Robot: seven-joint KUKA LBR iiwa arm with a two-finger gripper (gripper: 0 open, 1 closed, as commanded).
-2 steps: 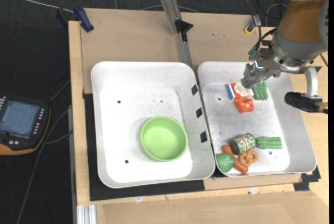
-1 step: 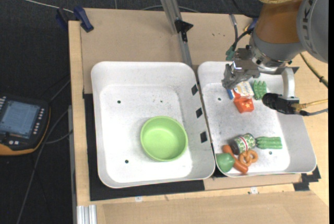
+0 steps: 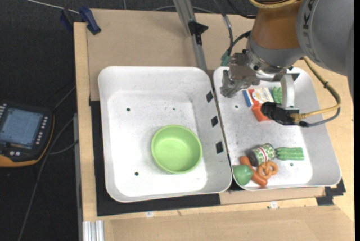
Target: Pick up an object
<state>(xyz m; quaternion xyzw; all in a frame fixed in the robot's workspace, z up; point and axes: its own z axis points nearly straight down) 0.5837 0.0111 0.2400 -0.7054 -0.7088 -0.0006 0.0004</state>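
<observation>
With fingers [image 3: 226, 88] low over far left corner of right bin [image 3: 323, 139]; cannot tell if spread or pressed together; probably lowered here for small packets [image 3: 257, 100] just beside, to the right; more toys [image 3: 270, 158] heaped at near edge.

A bowl [image 3: 176, 148] sits in the left bin [image 3: 112, 88]; small toys [image 3: 267, 161] cluster at the right bin's [image 3: 323, 161] lower edge.

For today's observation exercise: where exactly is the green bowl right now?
The green bowl sits in the left bin, toward its near right corner, close to the divide with the right bin.
</observation>
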